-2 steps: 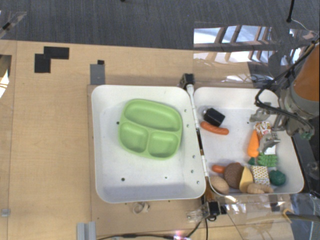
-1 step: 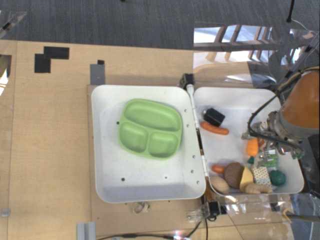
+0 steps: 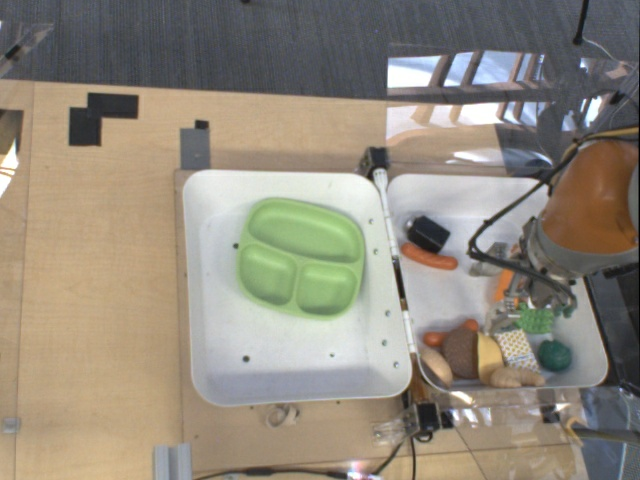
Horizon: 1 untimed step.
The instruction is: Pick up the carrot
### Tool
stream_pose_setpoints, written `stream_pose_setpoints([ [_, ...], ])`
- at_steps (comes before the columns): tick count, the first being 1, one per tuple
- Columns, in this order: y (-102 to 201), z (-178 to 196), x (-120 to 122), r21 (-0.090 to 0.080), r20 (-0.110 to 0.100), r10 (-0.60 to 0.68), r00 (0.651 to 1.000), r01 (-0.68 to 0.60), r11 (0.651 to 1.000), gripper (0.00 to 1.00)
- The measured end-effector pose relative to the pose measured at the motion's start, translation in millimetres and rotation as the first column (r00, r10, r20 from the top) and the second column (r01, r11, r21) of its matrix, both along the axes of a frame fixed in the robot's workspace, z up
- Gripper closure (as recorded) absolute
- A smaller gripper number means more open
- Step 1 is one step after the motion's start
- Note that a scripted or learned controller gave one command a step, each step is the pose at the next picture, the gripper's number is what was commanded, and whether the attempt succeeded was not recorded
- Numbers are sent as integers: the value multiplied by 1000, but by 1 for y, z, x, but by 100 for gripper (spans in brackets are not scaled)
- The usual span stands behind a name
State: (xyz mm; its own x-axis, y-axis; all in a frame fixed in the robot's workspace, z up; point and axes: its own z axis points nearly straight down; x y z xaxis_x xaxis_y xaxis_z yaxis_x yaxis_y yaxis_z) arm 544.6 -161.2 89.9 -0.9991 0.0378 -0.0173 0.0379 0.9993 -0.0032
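Note:
A bright orange piece that looks like the carrot sits in the right bin, mostly hidden by the gripper. The gripper hangs below the arm's orange band, low over the bin's right half and right up against that orange piece on its left. Whether the piece is held cannot be made out from this angle.
A red-orange sausage-shaped item and a black block lie left of the gripper. Green toys, a brown item and several other pieces crowd the bin's front. The left bin holds a green divided plate.

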Motion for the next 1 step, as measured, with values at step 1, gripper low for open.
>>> stream_pose_setpoints([
  [1,-5,-1,52,6,-1,-316,949,316,949,0],
])
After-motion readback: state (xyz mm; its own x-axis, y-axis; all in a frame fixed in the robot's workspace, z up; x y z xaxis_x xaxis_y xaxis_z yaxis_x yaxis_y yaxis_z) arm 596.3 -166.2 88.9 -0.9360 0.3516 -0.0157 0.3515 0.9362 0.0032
